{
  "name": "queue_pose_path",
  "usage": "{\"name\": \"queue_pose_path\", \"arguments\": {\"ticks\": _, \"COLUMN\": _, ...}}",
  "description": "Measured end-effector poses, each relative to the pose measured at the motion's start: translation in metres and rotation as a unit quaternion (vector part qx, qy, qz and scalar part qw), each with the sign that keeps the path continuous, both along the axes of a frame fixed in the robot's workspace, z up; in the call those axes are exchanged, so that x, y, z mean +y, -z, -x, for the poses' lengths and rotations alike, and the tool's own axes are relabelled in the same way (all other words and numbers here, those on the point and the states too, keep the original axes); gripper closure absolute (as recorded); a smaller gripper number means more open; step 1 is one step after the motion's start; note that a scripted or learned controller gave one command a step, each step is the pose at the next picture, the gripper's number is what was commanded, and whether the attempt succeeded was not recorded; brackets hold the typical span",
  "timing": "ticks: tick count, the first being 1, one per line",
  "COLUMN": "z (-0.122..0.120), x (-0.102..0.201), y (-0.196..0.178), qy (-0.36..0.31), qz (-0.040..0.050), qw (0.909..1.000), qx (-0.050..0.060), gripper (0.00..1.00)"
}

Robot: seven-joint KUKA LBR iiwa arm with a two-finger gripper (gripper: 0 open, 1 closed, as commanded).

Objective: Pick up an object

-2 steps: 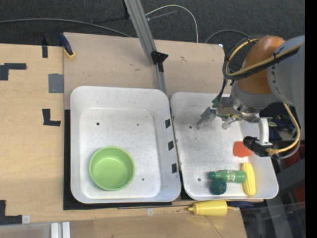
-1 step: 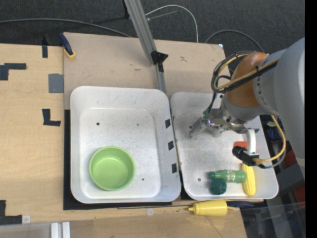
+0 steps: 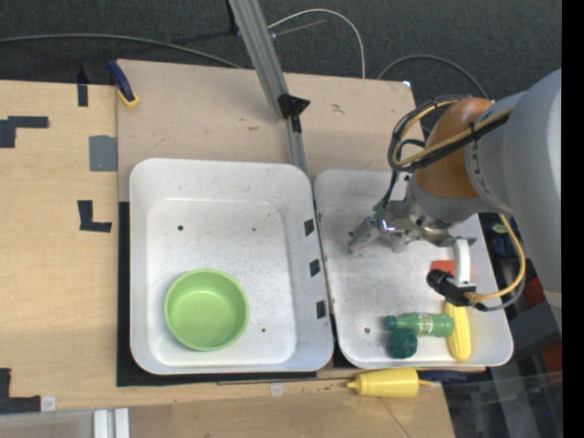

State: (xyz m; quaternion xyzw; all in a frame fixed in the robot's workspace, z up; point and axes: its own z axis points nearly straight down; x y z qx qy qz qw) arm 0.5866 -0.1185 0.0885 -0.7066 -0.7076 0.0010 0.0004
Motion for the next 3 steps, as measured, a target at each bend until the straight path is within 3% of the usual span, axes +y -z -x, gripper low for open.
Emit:
{"name": "queue_pose_path", "arguments": {"ticks": 1, "z": 0.000, "x": 0.000, "y": -0.010, "qy": 0.000, "qz": -0.0003, "qw": 1.0000, "qx": 0.000, "gripper": 1.00}}
{"name": "queue_pose_path", "arguments": {"ticks": 3, "z": -0.008, "x": 0.000, "y": -0.107, "qy": 0.000, "qz": 0.0001, "qw": 1.0000, "qx": -0.003, "gripper": 1.00}}
